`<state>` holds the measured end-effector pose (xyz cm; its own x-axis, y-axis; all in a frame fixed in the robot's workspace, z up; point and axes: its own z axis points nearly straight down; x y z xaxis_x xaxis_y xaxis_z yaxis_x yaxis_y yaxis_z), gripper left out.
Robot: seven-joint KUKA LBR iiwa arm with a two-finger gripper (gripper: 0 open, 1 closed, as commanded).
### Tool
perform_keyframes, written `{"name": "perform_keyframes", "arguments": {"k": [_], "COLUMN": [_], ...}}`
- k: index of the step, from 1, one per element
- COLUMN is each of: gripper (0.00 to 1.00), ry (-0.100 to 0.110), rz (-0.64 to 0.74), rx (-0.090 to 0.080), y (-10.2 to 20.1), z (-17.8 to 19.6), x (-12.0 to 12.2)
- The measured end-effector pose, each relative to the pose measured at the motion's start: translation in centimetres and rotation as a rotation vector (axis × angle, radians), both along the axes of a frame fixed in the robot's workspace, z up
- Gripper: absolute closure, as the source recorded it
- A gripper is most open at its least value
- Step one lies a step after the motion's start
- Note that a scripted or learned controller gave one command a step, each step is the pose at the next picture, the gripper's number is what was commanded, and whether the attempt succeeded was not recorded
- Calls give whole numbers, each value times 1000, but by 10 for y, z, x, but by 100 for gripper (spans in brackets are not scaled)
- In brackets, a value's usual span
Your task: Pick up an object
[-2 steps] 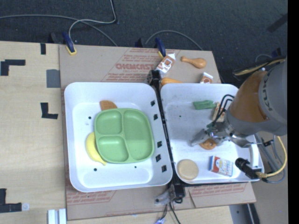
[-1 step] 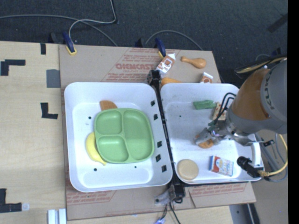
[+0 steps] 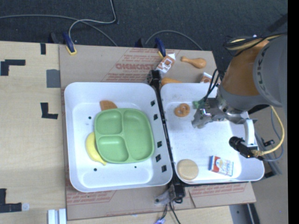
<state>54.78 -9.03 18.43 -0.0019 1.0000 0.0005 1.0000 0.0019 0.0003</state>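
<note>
Overhead, camera view: the gripper [image 3: 202, 119] hangs low in the right bin [image 3: 205, 148], beside a small doughnut [image 3: 181, 109]; whether its jaws are open cannot be told. Approach step, apparently; next it must centre over the doughnut and close.
</note>
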Motion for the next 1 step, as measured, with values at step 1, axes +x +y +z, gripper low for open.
{"name": "perform_keyframes", "arguments": {"k": [1], "gripper": [100], "ry": [4], "rz": [-3], "rx": [-2], "y": [-43], "z": [-50], "x": [40]}}
